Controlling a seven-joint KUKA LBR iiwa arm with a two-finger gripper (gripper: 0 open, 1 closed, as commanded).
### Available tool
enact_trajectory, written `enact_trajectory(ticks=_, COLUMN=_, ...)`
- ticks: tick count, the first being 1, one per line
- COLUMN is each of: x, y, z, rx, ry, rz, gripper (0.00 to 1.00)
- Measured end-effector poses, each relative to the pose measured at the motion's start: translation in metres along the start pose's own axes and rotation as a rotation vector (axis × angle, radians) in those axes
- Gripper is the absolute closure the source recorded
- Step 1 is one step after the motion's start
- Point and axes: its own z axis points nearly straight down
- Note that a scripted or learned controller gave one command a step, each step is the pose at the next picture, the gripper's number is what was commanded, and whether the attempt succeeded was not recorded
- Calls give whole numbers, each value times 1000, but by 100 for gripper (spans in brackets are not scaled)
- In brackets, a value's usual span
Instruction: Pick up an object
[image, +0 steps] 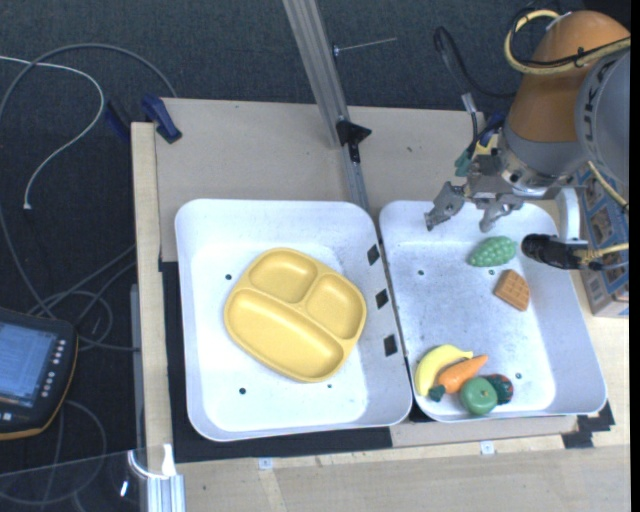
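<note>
My gripper (467, 213) hangs over the far edge of the right bin (440, 290), its two fingers spread open with nothing between them. Just to its right and nearer lies a green bumpy toy (493, 251), and below that a tan waffle piece (512, 290). At the bin's near edge sit a yellow banana (438, 362), an orange carrot (463, 372) and a green apple (479, 397), bunched together. A dark red item (502, 384) peeks out beside the apple.
The left bin (200, 300) holds a yellow divided plate (295, 313). A metal post (325, 80) rises behind the seam between the bins. A black part (545, 250) sticks in at the right bin's right side. Cables lie off the bench to the left.
</note>
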Motion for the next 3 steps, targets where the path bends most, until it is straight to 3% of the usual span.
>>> enact_trajectory(ticks=1, x=0, y=0, z=0, rx=0, ry=0, rz=0, gripper=0)
enact_trajectory(ticks=3, x=10, y=6, z=90, rx=5, ry=-1, rz=0, gripper=0)
